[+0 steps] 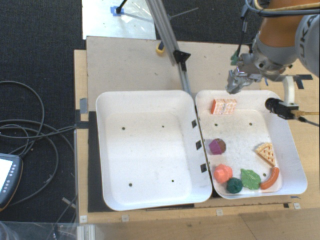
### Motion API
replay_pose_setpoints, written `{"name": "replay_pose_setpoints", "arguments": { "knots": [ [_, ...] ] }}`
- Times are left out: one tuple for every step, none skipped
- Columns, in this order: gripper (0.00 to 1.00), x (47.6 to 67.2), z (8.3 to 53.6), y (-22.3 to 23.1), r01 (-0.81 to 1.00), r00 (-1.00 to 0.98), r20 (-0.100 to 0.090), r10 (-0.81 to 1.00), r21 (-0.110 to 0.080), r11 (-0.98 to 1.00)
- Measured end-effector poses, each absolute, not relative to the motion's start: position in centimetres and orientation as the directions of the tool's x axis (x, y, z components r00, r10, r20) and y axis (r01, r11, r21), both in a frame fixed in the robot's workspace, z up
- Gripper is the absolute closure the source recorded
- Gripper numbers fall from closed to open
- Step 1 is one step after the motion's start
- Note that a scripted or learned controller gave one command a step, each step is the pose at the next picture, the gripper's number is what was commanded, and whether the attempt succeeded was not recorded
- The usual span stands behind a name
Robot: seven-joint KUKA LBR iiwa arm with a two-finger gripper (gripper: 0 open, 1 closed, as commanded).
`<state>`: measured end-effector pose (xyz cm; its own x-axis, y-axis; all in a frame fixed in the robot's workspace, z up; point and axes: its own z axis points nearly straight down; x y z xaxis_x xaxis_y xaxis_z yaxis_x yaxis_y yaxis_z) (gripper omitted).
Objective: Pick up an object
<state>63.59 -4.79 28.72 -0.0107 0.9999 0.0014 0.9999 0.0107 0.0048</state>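
Gripper point(235, 87) hangs at upper right of frame, just above the right bin's point(295, 176) far rim, finger spread not discernible, nothing visibly held; nearest candidate, the orange-and-white block point(223, 106), lies just below-left, so best descend centred over it, clear of the rim.

Claw point(234, 88) above right bin point(295, 154), toys inside

Arm point(287, 19) reaches in, pincer point(235, 86) pointing down.
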Motion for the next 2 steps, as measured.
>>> {"name": "replay_pose_setpoints", "arguments": {
  "knots": [
    [1.00,64.8,27.6,1.4,1.000,-0.012,0.002,1.000,0.003,0.012],
    [1.00,65.2,25.9,7.5,1.000,-0.012,0.003,1.000,0.000,0.012]
  ]
}}
